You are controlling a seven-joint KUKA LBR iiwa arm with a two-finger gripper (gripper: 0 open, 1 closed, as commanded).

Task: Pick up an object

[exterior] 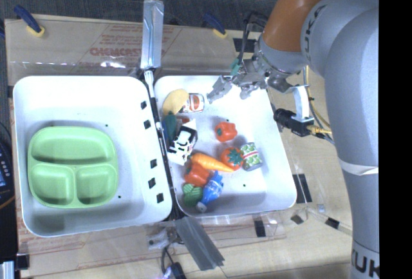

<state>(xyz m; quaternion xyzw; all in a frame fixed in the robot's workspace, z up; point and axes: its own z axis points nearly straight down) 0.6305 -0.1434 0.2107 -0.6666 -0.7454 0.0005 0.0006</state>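
The right bin (pixel 273 142) holds a pile of toy foods. A yellow banana-like piece (pixel 174 102) and a small red-labelled can (pixel 196 102) lie at its far left corner. A red pepper (pixel 225 131) sits mid-bin. A red strawberry (pixel 232 156), a green-and-white can (pixel 251 156) and an orange carrot (pixel 211 162) lie nearer the front. A black-and-white item (pixel 182 142), a blue bottle (pixel 211 189) and a green piece (pixel 191 194) are along the left wall. My gripper (pixel 232 90) hovers over the bin's far edge, open, with nothing between its fingers, just right of the small can.
The left bin (pixel 26 97) holds a green divided tray (pixel 73 165). A metal divider bar (pixel 152 33) stands between the bins at the back. The grey arm with its orange band (pixel 290 13) fills the right side, with cables (pixel 302 123) beside the right bin.
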